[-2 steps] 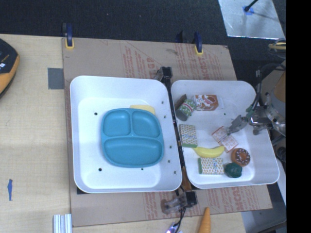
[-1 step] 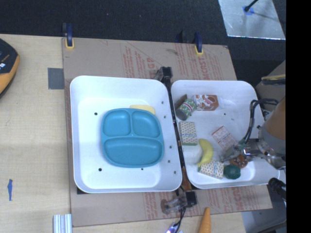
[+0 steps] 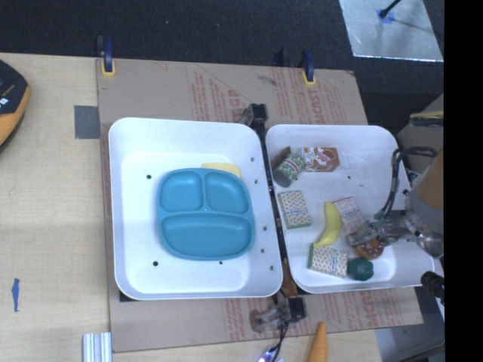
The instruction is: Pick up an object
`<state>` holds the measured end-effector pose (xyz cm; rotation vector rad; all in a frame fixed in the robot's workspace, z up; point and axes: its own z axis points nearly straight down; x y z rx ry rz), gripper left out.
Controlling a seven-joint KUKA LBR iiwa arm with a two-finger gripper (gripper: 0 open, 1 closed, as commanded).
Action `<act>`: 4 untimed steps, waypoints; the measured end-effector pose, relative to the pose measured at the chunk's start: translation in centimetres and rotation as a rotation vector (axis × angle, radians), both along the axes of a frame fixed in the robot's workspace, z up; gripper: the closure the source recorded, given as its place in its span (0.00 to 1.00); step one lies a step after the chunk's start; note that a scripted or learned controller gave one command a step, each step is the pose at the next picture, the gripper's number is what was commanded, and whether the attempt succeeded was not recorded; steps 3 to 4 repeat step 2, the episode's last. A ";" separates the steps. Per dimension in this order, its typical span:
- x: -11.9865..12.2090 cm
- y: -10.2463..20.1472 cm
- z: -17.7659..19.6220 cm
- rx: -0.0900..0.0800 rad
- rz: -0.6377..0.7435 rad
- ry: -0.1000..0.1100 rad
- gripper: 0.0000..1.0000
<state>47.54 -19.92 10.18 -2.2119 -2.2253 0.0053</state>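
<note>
The right bin (image 3: 366, 143) holds several small items. A yellow banana (image 3: 330, 225) lies near its middle, with a patterned box (image 3: 293, 208) to its left and another patterned box (image 3: 328, 261) below it. A dark green round object (image 3: 361, 269) rests by the front wall. A pale pink packet (image 3: 348, 209) lies right of the banana. My gripper (image 3: 370, 240) is low in the bin's right front part, just right of the banana and over a small reddish-brown item that it partly hides. The grey arm (image 3: 424, 202) enters from the right.
A brown and white packet (image 3: 321, 158) and a grey-green can (image 3: 287, 170) lie at the back of the right bin. In the left bin (image 3: 121, 202) a blue divided plate (image 3: 205, 213) covers most of a pale yellow object (image 3: 221, 170). Clamps hold the cardboard base.
</note>
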 end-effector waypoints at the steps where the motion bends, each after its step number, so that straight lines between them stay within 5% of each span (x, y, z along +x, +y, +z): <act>1: 0.2 6.0 4.4 0.001 0.005 -0.006 1.00; 2: 0.2 16.3 9.2 0.003 0.010 -0.006 1.00; 4: 0.2 16.3 9.2 0.003 0.010 -0.006 1.00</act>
